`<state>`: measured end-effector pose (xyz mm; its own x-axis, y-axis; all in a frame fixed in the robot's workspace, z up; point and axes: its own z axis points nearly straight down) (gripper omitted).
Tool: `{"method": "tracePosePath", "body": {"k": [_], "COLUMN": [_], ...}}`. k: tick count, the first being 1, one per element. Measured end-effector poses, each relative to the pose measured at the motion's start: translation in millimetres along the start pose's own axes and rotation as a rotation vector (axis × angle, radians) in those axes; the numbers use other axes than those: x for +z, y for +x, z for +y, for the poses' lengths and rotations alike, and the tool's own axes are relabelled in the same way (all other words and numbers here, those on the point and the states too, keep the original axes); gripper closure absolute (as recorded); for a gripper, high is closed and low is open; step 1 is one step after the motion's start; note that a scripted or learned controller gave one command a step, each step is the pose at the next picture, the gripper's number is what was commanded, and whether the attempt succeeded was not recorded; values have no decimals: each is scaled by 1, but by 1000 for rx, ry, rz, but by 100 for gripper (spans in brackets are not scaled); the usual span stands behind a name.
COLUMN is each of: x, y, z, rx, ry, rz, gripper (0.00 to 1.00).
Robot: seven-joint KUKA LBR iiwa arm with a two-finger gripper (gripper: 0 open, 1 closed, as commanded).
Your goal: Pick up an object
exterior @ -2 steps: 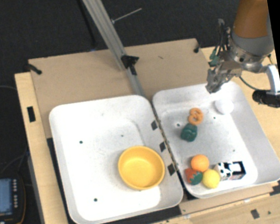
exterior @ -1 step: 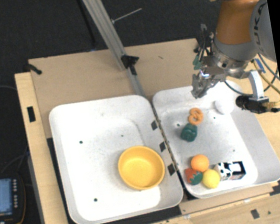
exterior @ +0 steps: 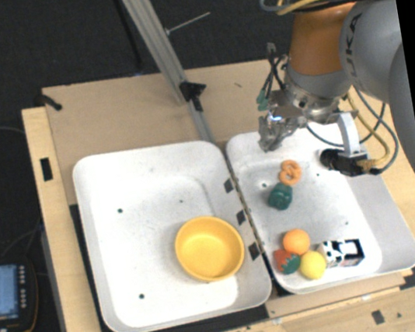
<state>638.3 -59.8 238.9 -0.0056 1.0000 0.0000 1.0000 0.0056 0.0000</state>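
Overhead, two shallow white bins are seen side by side on the bench [exterior: 127,111]. The left bin [exterior: 116,184] is occupied by a yellow bowl [exterior: 209,248], placed upright near its lower right corner, close to the divide between the bins.

The right bin [exterior: 373,212] is occupied by several small objects. An orange ring-shaped piece [exterior: 290,172] is found in the upper middle, and a dark green object [exterior: 280,197] is set just below it and slightly to the left, the two nearly touching. Toward the near edge a cluster is formed by an orange ball [exterior: 297,242], a yellow ball [exterior: 313,265], and a small red and green piece [exterior: 287,263] tucked against them. A black and white block [exterior: 342,252] is placed just to the right of the yellow ball.

The gripper [exterior: 272,136] is positioned over the far left corner of the right bin, above the orange ring and apart from it. Nothing is seen between its tips, and how far it is spread cannot be told from this angle. A black part [exterior: 341,161] is seen beside the wrist, over the bin's right side.
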Motion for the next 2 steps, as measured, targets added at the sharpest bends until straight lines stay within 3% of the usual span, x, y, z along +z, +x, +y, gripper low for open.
{"method": "tracePosePath", "body": {"k": [2], "x": [13], "y": [99], "z": [-3], "rx": [3], "ry": [2], "rz": [1], "gripper": [100]}}
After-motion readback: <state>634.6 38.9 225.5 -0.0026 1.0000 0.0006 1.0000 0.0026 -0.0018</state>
